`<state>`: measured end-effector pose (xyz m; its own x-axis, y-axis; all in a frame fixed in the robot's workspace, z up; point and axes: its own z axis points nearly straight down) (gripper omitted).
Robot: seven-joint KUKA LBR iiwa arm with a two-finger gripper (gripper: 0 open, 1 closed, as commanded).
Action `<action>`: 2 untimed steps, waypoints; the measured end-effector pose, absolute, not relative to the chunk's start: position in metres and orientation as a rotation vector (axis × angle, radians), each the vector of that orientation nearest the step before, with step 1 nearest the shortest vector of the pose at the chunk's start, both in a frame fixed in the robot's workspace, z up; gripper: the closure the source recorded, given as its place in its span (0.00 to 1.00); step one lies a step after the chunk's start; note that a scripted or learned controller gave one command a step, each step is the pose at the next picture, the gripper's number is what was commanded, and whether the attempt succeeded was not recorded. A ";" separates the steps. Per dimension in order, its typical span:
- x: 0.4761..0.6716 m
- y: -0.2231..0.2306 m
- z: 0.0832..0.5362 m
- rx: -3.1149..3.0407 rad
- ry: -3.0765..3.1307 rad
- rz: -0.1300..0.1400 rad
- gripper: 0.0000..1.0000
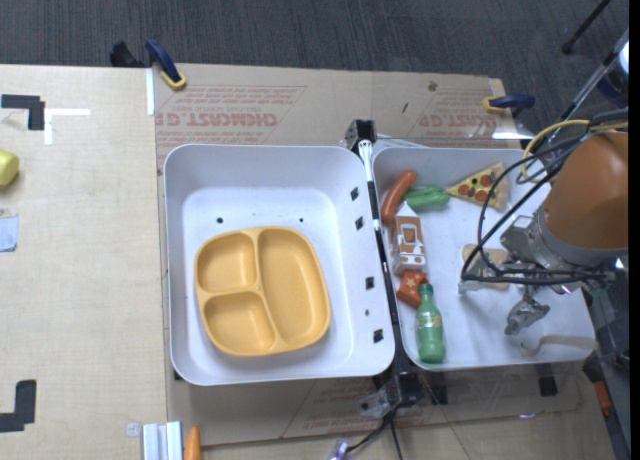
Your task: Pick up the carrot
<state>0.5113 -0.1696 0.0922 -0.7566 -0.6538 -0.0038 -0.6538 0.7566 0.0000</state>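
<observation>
Camera view: the carrot (pixel 397 193) lies against the left wall of the right bin (pixel 570 350), its long axis slanting from upper right to lower left. The red print on the cardboard (pixel 240 108) is upside down and I can't read it. The end effector (pixel 524 316) hovers well apart; I cannot tell whether it is open or closed.

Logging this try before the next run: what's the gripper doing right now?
Gripper: above the right bin, nothing visibly between its fingers; open or closed cannot be told.
</observation>
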 end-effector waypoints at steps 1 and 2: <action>0.560 -0.221 0.133 -1.258 2.871 -0.001 0.00; 0.534 -0.170 0.092 -1.345 2.834 0.004 0.00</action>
